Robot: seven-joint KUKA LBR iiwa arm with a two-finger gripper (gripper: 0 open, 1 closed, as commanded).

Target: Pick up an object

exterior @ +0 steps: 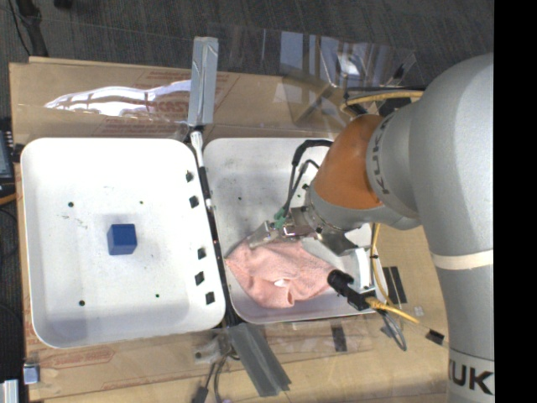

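Pink cloth (281, 277) crumpled in the right bin (243, 170), against the near wall, filling the lower half of that bin. Gripper (281, 225) right at the cloth's upper edge, apparently touching the fabric; jaw opening impossible to tell, hidden under the wrist, and no fabric visibly between the fingers. Grey arm (445, 166) with orange band (352, 166) above the cloth, reaching in from the right. Blue cube (122, 238) well left of the cloth, alone in the left bin (50, 175).

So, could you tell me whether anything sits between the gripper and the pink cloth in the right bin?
Nothing visible does: the gripper is right at the upper edge of the pink cloth in the right bin.
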